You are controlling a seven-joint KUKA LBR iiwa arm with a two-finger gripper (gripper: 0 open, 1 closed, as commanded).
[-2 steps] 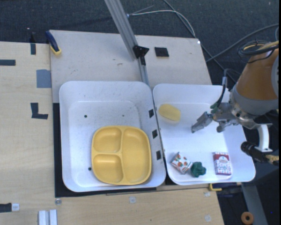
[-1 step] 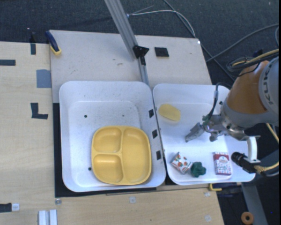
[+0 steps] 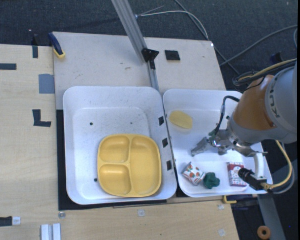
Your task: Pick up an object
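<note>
In the right bin (image 3: 200, 100), a pale yellow flat piece (image 3: 181, 119) lies near the back left. A small white-and-red box (image 3: 192, 174), a dark green lump (image 3: 211, 181) and a red-and-white packet (image 3: 235, 174) line the front edge. My gripper (image 3: 202, 145) hangs over the middle of this bin, pointing left. It is open with nothing between its fingers. It sits above and slightly right of the small box, apart from every object.
The left bin (image 3: 80, 114) holds a yellow divided plate (image 3: 130, 165) at its front. A slanted metal pole (image 3: 135, 29) ends at the back edge between the bins. The arm's orange band (image 3: 252, 109) and cables cover the right bin's right side.
</note>
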